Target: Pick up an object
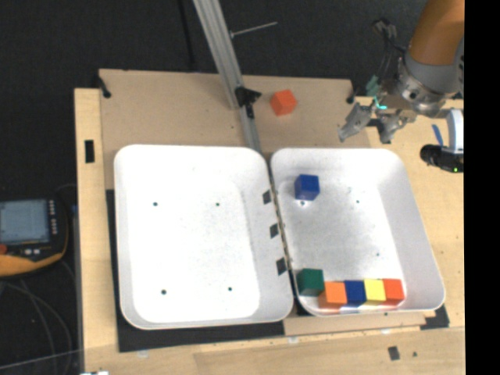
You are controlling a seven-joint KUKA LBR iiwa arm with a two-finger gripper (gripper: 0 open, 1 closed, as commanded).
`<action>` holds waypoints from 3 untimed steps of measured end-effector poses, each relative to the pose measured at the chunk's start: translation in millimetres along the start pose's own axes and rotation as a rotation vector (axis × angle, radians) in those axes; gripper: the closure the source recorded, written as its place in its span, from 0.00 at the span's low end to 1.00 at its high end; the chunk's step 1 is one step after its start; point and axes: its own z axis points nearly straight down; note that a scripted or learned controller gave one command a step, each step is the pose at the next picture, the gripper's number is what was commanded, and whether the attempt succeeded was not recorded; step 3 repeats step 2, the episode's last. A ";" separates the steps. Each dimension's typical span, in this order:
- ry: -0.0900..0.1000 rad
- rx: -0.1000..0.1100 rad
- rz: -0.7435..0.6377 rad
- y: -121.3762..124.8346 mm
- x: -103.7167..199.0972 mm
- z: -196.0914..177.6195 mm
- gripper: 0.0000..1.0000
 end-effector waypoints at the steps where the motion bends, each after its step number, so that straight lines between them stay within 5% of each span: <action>1: 0.002 0.008 0.000 2.5 13.4 98.1 0.00; 2: 0.002 0.005 0.000 2.3 40.5 182.9 0.00; 3: 0.002 0.005 0.000 2.3 40.5 182.9 0.00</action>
